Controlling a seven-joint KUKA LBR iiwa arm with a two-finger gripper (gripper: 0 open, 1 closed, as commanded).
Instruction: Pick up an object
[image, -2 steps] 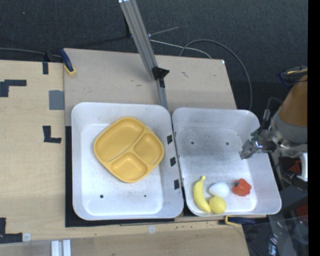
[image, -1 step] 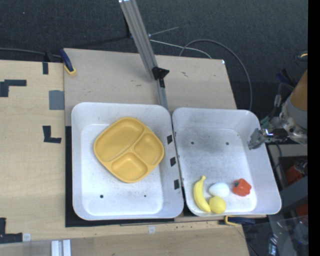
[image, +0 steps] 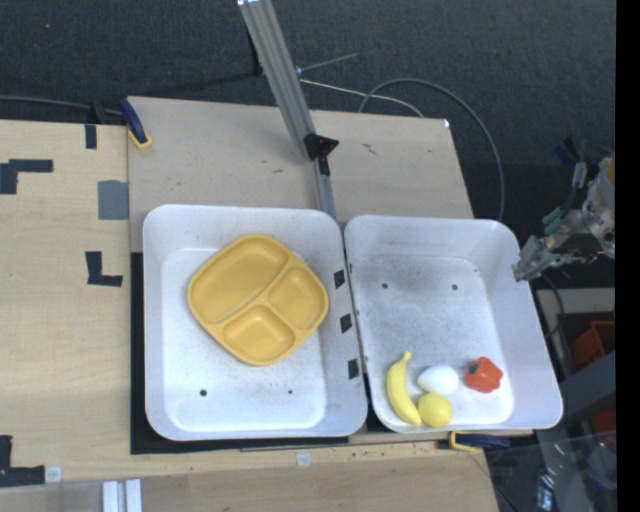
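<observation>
The worktop (image: 60, 300) is seen as the largest surface, its bare wood left open from 7 to 10 o'clock, with dark tape marks scattered there. Two shallow white bins are set on it side by side, rims touching near the centre. The left bin (image: 165, 400) is occupied mostly by a yellow divided plate (image: 258, 298), which is laid tilted toward the bin's upper half; a clear strip of floor is left along the bin's near edge at 6 o'clock and a narrower one along its left wall. The right bin (image: 430, 240) is left open across its upper and middle floor, while its objects are crowded against the near rim at 5 o'clock. A grey metal pole (image: 290, 90) is seen slanting in from 12 o'clock, ending at the junction of the two bins.

The end effector (image: 545, 252) is found at 3 o'clock, just beyond the right bin's right rim and well apart from the objects; whether its fingers are spread or pressed together cannot be told.

Within the cluster, a banana (image: 400, 390) is laid curving along the left, a white egg-shaped object (image: 438, 379) is placed just beside it, a yellow lemon (image: 434, 409) is touching both below, and a red pepper-like object (image: 483, 375) is set slightly apart to the right.
</observation>
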